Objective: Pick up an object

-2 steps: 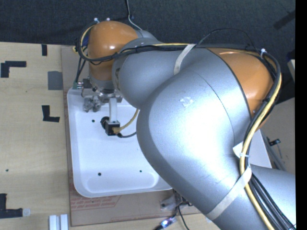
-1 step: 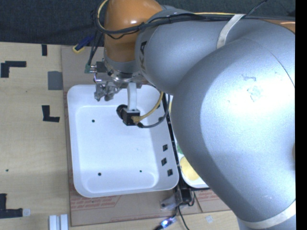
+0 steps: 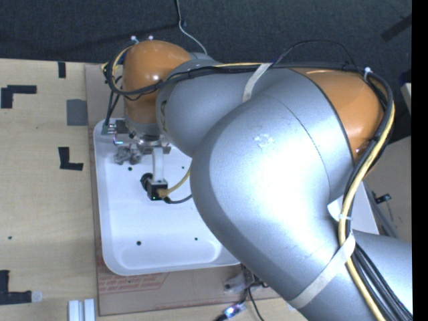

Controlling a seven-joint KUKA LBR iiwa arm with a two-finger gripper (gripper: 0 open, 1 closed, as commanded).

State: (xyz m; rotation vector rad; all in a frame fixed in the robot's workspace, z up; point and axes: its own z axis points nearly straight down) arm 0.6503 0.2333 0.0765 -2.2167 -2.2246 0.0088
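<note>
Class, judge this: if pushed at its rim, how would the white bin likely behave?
The bin looks shallow and thin-walled, so probably light and apt to slide. Its broad flat base makes tipping unlikely.

We see even, diffuse overhead light on the shallow white plastic bin (image 3: 154,246), which reads bright but keeps its detail. The broad grey metal arm casing (image 3: 281,179) carries soft highlights along its upper curve and shades darker below. The dark fabric backdrop (image 3: 87,15) looks grainy. Focus is soft throughout, and the arm's nearest surfaces blur slightly.
</note>
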